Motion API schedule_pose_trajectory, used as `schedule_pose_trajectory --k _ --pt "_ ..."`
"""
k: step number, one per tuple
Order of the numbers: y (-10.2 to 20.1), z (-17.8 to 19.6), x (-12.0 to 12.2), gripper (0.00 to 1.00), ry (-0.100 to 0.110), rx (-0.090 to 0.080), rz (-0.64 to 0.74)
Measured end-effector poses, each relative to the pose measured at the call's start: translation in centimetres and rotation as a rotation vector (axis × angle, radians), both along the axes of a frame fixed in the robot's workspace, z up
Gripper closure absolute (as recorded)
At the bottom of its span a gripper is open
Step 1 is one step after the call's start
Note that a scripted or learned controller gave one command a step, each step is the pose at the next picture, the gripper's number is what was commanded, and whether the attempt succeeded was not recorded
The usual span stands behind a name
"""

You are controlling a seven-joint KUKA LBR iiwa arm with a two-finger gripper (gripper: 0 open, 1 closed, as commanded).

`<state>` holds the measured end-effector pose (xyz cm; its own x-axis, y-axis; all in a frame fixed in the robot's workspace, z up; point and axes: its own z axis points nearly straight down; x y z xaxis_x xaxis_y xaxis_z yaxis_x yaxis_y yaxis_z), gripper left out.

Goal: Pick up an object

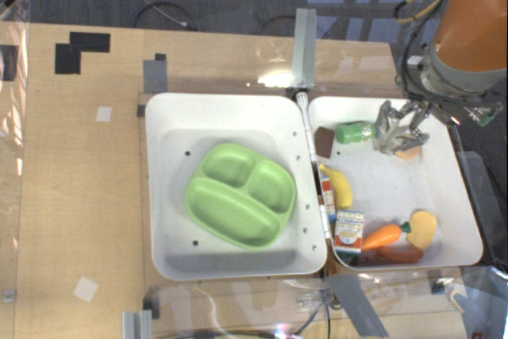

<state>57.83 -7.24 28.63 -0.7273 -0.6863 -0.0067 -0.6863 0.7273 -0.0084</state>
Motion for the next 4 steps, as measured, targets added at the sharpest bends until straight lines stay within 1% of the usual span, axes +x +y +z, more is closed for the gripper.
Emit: schedule_pose_trajectory --k 1,2,3,4 --pt "3.3 -4.1 4.2 1.0 0.006 0.006 0.018" --pt "6.2 -1.9 9.3 1.0 -0.002 0.006 -0.042" --pt "11.6 -4.6 9.2 1.0 0.002 0.007 -0.064" --pt "5.2 1.8 9.3 1.0 -0.008 0.002 -0.051"
